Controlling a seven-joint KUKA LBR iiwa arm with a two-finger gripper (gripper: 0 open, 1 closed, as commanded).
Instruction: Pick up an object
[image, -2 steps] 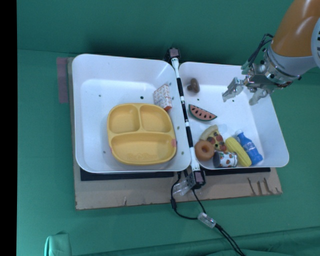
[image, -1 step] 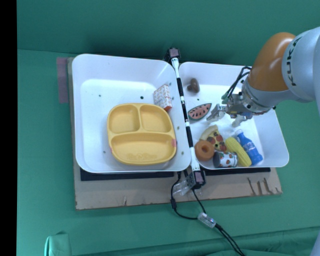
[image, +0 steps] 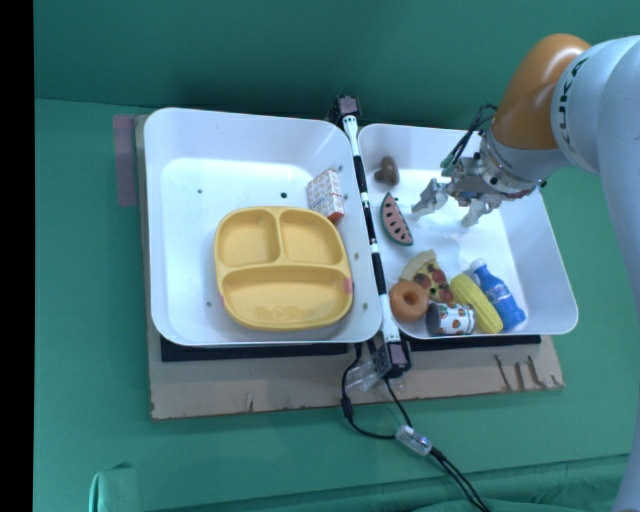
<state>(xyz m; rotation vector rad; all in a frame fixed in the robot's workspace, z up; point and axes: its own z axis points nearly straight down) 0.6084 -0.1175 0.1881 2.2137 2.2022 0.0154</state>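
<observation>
Nearest, a printed cup (image: 451, 319), corn cob (image: 477, 303) and blue bottle (image: 497, 292) lie well below the claw (image: 453, 202), which hangs spread open, holding nothing, right of the watermelon slice (image: 396, 220).

Light falls evenly and brightly from above, leaving the left bin (image: 190, 150) and the right bin (image: 540, 260) near washed-out white, with a soft glare on their floors. Shadows are faint and short: a thin dark line runs under the bins' front rims, and a pale grey shade lies on the right bin's floor just beneath the gripper (image: 456, 205). The yellow tray (image: 283, 268) in the left bin shows mild sheen. Focus is fairly sharp overall, though small toys beside the tray look grainy. The green tabletop (image: 80, 300) reads flat and matte.
</observation>
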